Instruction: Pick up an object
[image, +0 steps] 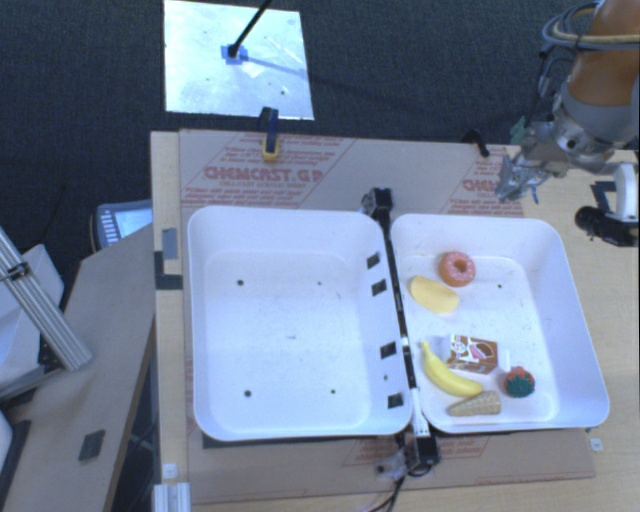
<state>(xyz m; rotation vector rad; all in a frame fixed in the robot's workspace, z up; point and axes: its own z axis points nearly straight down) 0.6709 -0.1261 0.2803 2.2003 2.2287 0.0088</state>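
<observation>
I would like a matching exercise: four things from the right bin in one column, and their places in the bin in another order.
Things:
1. donut
2. banana
3. carton
4. cone

Places:
A. against the near wall
B. farthest from the camera
C. just right of the banana
D. along the divider side, ahead of the cone

Pairs: 1-B, 2-D, 3-C, 4-A

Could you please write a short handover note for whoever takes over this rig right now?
Gripper: hangs above the bench beyond the far rim of the right bin, with nothing seen between its fingers; whether it is open or shut cannot be told.
Objects, all in the right bin: donut, yellow lemon-like piece, banana, small carton, wedge, red and green berry-like toy.
Done: nothing lifted yet.
Left: descend into the right bin, grasp one object, lift it.
</observation>
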